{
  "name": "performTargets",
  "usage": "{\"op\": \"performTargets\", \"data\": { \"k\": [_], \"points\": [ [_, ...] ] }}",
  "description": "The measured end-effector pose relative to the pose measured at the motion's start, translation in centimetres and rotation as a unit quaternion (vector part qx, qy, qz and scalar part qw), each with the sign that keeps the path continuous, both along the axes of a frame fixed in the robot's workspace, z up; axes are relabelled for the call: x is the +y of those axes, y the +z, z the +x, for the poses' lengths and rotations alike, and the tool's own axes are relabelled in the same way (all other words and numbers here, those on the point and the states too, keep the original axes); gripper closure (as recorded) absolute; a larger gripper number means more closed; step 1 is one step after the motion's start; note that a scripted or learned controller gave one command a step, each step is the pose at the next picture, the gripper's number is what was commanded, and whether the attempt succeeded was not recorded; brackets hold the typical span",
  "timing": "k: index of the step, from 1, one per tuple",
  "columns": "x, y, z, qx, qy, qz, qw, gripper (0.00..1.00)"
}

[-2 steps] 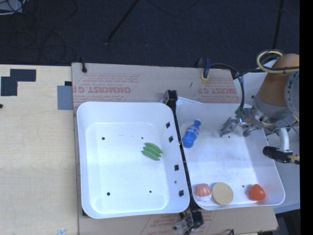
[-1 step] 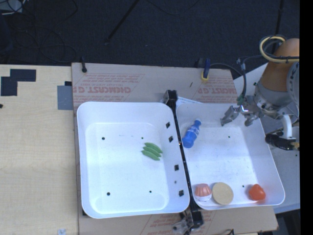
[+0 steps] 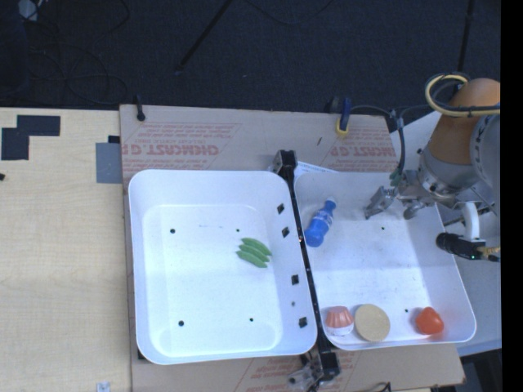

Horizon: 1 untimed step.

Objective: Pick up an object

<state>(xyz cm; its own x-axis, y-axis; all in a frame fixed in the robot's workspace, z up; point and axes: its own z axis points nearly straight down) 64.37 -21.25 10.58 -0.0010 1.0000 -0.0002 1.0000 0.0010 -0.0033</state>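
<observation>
The right bin (image 3: 392, 260) holds a blue bottle (image 3: 319, 222) lying near its left wall. Along its front edge sit a pink-and-white round item (image 3: 339, 319), a tan disc (image 3: 372, 322) and a red-orange ball (image 3: 428, 320). A green pea pod (image 3: 254, 251) lies in the middle of the left bin (image 3: 163, 300). My gripper (image 3: 395, 202) hangs over the back right part of the right bin, its two fingers spread apart with nothing between them. It is well to the right of the blue bottle.
The grey arm with its orange band (image 3: 462, 129) comes in at the upper right, above the right bin's rim. A black divider (image 3: 298, 256) runs between the two bins. Cardboard (image 3: 212, 141) lies under and behind the bins.
</observation>
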Motion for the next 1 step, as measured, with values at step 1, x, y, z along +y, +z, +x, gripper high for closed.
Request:
{"op": "performTargets", "data": {
  "k": [1],
  "points": [
    [0.05,-0.56,-1.29,0.0,0.0,0.0003,1.0,0.0]
  ]
}}
